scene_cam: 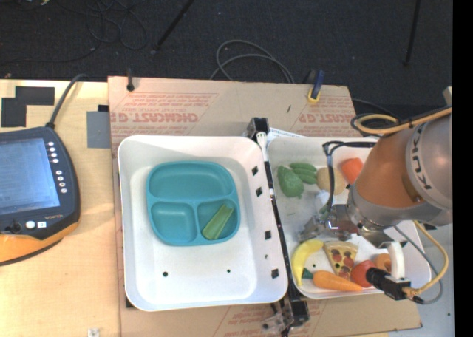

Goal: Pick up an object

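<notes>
The right white bin [290, 217] holds several toy foods: green vegetables [294, 178], a pale round piece [324, 176], an orange piece [352, 168], a yellow banana [304, 254], a pizza slice [340, 256], a carrot [336, 281] and a red tomato [360, 274]. My gripper [330, 222] reaches down into the middle of this bin, just above the banana and the pizza slice. The wrist's orange band [384, 173] covers part of the bin's far right. I see no object lifted off the bin floor.
The left white bin [133, 180] carries a teal divided plate [177, 184] with a green piece [218, 222] in its lower right compartment. A control tablet [29, 180] lies on the bench at far left. Cables trail across the dark floor behind.
</notes>
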Robot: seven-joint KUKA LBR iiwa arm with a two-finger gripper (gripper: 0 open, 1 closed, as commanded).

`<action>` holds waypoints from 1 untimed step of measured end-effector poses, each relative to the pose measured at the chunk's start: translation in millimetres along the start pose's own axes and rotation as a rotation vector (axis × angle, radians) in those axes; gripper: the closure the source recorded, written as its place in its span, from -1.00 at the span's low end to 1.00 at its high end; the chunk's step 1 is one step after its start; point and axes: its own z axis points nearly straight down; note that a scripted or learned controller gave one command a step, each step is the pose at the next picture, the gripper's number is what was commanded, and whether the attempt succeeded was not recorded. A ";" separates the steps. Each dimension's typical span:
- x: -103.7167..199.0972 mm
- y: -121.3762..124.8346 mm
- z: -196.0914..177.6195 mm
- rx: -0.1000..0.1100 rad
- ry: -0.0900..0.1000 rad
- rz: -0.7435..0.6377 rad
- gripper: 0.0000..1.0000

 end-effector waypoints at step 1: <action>-39.1 73.3 -1.9 -0.011 -0.006 -0.004 -1.00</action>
